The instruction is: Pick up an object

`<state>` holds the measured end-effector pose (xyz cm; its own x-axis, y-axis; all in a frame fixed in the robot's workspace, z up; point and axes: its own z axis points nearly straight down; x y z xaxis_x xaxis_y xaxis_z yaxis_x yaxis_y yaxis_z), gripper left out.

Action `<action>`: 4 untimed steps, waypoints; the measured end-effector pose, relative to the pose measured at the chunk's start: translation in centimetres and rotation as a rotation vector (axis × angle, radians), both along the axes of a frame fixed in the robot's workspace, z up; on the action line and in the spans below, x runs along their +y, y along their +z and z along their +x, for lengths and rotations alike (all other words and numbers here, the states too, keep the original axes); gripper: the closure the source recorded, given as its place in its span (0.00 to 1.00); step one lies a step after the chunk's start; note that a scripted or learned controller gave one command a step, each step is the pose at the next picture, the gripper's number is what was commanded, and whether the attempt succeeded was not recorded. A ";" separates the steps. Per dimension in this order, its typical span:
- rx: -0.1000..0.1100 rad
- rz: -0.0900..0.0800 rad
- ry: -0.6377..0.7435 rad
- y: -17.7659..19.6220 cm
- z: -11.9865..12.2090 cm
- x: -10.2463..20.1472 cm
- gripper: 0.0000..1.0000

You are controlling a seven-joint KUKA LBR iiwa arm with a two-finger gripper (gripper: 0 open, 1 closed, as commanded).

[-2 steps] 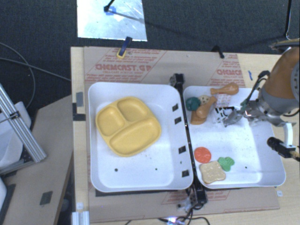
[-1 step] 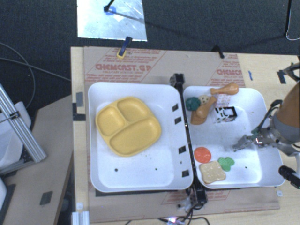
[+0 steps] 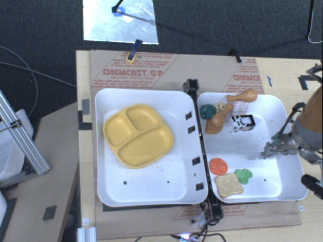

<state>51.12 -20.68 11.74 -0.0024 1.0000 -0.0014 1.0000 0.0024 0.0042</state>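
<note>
- A grey robot arm (image 3: 309,127) reaches in from the right over the right-hand white bin (image 3: 275,105), its gripper (image 3: 270,151) low above the bin's bare floor near the right wall.
- The view does not settle whether the claw is spread or pressed together; nothing shows between its tips.
- The toy food that could be picked up lies in two clusters in the right bin, both well apart from the gripper.
- Near the bin's top left corner, a tan drumstick (image 3: 218,120) lies tilted beside a dark teal piece (image 3: 207,112); a second, paler drumstick (image 3: 243,96) lies along the top rim, and a small black-and-white item (image 3: 243,122) sits just right of them.
- At the bottom left of the same bin, an orange-red disc (image 3: 218,166) lies above a slice of toast (image 3: 229,185), with a green piece (image 3: 244,175) touching the toast's upper right corner.
- The left white bin (image 3: 151,185) holds a yellow divided plate (image 3: 138,135), set towards its upper left.
</note>
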 end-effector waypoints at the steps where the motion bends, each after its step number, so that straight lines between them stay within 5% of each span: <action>1: 0.004 0.002 -0.002 -3.4 -2.5 2.6 1.00; 2: 0.003 0.005 0.007 -3.3 -2.4 9.6 1.00; 3: -0.010 0.000 0.005 8.9 -2.2 10.6 1.00; 4: -0.001 0.001 0.004 11.5 -2.3 12.3 1.00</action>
